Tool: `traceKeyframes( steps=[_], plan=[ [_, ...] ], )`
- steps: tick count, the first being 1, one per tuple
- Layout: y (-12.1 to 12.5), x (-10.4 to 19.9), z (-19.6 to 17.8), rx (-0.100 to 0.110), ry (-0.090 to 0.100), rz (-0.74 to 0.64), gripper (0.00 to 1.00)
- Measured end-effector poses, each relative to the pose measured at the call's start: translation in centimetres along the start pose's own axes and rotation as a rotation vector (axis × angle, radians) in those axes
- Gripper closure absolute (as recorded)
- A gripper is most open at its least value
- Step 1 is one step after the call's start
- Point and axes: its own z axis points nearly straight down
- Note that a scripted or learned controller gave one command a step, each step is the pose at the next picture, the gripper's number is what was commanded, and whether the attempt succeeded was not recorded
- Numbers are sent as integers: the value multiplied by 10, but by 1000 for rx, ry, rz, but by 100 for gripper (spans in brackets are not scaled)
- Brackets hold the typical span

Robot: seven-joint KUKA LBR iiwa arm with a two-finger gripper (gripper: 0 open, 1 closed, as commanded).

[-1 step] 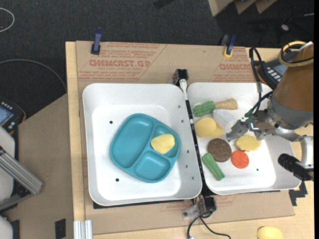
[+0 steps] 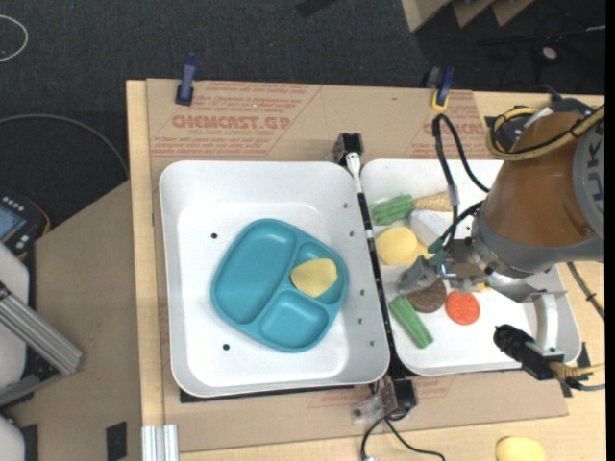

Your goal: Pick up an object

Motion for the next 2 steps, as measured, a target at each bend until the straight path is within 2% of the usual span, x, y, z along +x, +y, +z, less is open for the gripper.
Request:
traceKeyframes(
  steps=[1,2],
  plan=[
    [2,-3,-11,-7,-3,5,100],
    [3,35,-148,-22,-2,-3,100]
  ],
)
